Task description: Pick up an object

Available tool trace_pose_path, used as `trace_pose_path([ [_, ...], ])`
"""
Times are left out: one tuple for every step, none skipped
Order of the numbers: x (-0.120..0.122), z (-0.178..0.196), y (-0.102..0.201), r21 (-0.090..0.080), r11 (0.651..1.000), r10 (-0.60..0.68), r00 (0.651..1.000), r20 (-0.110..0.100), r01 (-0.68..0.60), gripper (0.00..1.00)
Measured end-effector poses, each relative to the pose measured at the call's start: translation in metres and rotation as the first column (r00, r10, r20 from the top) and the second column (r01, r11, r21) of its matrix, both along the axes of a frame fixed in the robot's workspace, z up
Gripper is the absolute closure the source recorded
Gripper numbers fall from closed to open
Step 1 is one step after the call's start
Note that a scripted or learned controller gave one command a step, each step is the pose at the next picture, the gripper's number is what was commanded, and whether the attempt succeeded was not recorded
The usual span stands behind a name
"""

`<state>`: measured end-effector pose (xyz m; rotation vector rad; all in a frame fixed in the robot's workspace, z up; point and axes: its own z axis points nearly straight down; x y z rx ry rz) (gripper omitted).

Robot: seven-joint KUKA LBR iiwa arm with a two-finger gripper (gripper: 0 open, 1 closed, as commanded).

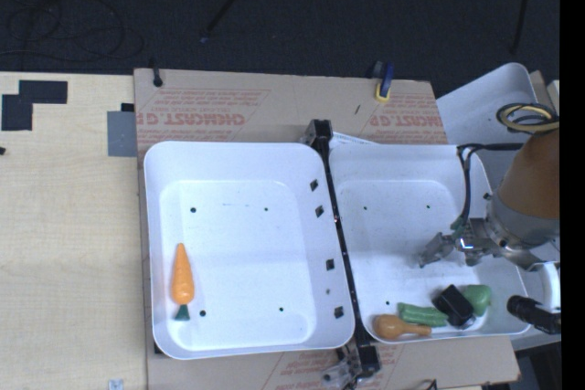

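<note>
Over the right bin, near its right wall, I hold my tool low above the white floor. Its fingers look spread apart, and I see nothing between them.

Things I could pick lie close to the front wall of this bin, below my tool and apart from it: a black object, a green object touching it on the right, a long green vegetable just beside it on the left, and an orange-brown piece at the front corner. They are packed together. One carrot lies alone in the left bin, well apart from my arm.

I judge that the approach is not finished, because the tool is not above any of them.

Several things can go wrong from here. The cluster is tight, so one finger may land on top of a neighbour instead of beside the target, and the fingers then close on air or push the pieces away. The pile is also against the front wall, so a finger may hit the rim. Rounded toy shapes can slip out when squeezed off centre.
</note>
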<state>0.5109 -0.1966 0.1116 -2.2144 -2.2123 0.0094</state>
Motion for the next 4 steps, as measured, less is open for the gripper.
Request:
trace_pose_path([
  [0.049,0.043,0.063,-0.003,1.000,0.008,1.000,0.014,-0.008,0.00],
  [0.137,0.078,0.123,-0.003,1.000,0.009,1.000,0.019,-0.009,0.00],
  [0.135,0.239,0.155,-0.004,1.000,0.006,1.000,0.030,-0.006,0.00],
  [0.126,0.343,0.221,-0.002,1.000,0.008,1.000,0.022,-0.008,0.00],
])
